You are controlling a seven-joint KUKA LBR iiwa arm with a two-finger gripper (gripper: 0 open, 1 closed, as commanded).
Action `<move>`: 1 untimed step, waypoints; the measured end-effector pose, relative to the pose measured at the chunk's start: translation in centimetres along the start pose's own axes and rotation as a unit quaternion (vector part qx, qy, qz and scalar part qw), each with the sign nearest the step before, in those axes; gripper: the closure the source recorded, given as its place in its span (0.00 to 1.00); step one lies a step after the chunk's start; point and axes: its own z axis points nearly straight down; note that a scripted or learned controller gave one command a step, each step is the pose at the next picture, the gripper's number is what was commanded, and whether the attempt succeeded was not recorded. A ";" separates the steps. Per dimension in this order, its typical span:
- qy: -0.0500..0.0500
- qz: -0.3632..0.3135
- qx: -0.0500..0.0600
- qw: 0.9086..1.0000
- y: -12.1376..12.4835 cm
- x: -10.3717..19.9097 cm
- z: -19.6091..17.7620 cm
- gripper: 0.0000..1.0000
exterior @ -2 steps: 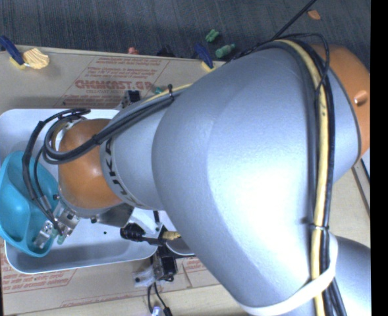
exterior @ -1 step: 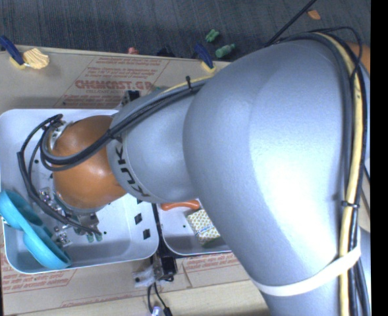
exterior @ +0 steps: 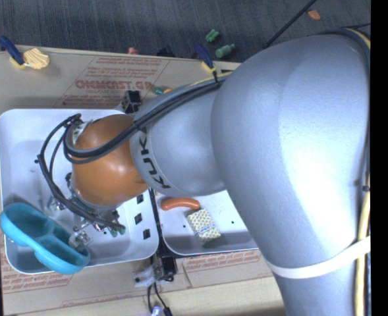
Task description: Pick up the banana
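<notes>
Banana location: cannot be told; the arm (exterior: 279, 143) covers most of the right bin (exterior: 236, 228) and a good part of the left bin (exterior: 21, 166), and it may lie under it.
Banana look: nothing to report for the same reason; no visible item has a banana's yellow, curved form.
Gripper: the gripper (exterior: 88, 232) is low in the left bin, lower left of the frame, under the orange band (exterior: 105, 160) and just beside a blue dish (exterior: 35, 237).
Gripper opening: cannot tell; wrist hardware and black cables (exterior: 52, 143) clutter it, and nothing is seen held.
Left bin contents: the blue dish, a shallow two-lobed piece, leans against the bin's lower left corner.
Right bin contents: an orange-red sausage-shaped piece (exterior: 179, 203) near the bins' shared wall, with a yellow patterned block (exterior: 203, 224) just below it, close but seemingly apart.
Bench: both bins sit on a printed cardboard sheet (exterior: 108, 78).
Handling, judged: a banana should be light, smooth-skinned and curved, so it is prone to slip or roll if pinched near a tip, and squeezing hard could bruise a real one.
Where to grip, judged: across the narrow width at mid-length, coming straight down.
Task progress, judged: no pick-up is evident yet.
</notes>
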 end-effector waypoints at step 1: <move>0.003 0.062 0.000 0.998 -5.9 1.7 -9.3 0.00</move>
